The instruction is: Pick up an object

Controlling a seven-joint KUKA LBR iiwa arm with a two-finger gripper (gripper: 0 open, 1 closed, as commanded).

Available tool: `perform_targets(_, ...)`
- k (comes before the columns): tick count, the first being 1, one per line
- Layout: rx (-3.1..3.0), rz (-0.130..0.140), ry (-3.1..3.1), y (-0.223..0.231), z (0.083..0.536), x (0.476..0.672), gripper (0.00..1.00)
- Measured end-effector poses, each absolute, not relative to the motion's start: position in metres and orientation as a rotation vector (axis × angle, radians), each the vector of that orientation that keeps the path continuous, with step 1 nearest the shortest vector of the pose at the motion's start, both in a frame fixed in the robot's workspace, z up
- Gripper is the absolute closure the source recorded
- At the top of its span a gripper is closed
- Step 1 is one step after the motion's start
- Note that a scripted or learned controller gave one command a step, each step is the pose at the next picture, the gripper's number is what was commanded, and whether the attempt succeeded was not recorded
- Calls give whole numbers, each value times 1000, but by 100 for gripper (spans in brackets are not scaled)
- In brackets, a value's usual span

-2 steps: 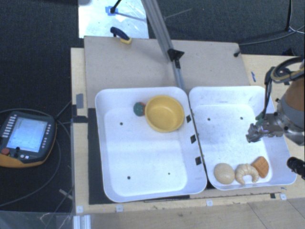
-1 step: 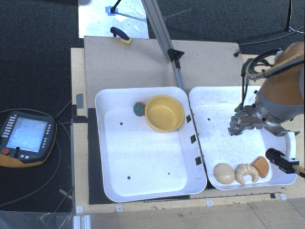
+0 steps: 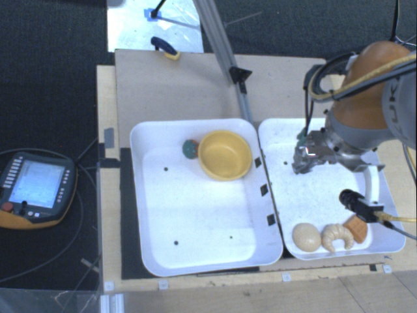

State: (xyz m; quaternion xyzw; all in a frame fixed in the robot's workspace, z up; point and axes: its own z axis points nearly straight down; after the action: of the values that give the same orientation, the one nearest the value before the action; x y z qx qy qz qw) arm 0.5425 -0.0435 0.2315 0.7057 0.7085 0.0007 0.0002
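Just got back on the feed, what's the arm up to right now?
The arm has its pincer low over the right bin, in that bin's upper left part, with nothing visibly held. The food items, a round bun, a croissant and an orange-brown piece, sit together along the bin's near edge, apart from the pincer. In the left bin, a yellow bowl rests beside a small green ball, untouched.

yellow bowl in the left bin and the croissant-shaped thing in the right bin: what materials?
Round yellow bowl: probably moulded plastic; uniform colour, smooth, soft sheen on the rim. Pale tan croissant-shaped item: likely toy food in plastic or foam; even colour, smooth ridges, matte look. Resolution leaves both uncertain.
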Motion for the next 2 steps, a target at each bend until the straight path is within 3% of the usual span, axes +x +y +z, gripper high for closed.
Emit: perform_targets(2, 2217, 0, 2225, 29, 220, 609, 100)
